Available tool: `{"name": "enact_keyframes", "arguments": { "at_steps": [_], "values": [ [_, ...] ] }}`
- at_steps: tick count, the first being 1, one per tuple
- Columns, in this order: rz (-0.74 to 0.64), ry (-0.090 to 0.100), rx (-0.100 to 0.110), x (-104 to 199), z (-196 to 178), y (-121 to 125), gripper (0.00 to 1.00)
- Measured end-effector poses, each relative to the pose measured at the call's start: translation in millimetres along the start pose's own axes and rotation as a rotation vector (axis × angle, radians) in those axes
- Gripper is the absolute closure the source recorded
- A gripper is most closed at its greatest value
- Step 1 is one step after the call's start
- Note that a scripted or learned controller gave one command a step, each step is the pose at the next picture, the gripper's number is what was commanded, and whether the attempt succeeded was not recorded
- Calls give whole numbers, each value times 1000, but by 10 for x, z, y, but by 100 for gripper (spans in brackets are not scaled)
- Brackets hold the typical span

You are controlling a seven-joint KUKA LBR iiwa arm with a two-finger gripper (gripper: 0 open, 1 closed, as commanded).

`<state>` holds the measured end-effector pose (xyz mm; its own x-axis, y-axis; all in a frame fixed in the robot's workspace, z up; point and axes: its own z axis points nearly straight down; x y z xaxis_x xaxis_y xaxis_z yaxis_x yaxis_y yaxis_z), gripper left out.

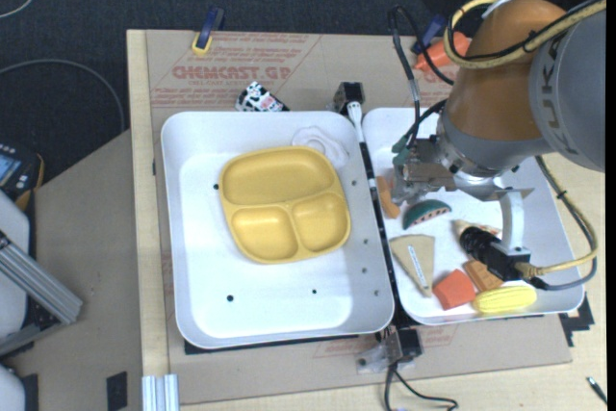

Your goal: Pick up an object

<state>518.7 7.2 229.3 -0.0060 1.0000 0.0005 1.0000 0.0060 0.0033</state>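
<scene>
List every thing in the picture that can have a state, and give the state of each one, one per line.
Yellow plastic divided plate: upright, lying flat in the left white bin, all compartments bare.
Watermelon slice toy: lying in the right white bin, just below the gripper.
Orange block: resting on the right bin's floor.
Yellow corn-shaped toy: lying on its side at the near edge.
Grey arm's gripper: lowered into the right bin.

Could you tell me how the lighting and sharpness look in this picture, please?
Camera view: light is even and soft; the left bin is bright, nearly washed out, and the yellow tray casts only a faint shadow. The arm darkens the right bin beneath it. Small items there, such as the orange block, look slightly soft. The floor is dim.
</scene>
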Motion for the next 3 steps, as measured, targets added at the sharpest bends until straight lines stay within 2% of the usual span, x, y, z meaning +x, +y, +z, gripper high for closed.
{"name": "enact_keyframes", "arguments": {
  "at_steps": [1, 2, 3],
  "values": [
    [1, 0, 0, 328, 9, 275, 100],
    [5, -2, 1, 378, 121, 393, 100],
    [5, 0, 0, 391, -57, 289, 100]
  ]
}}
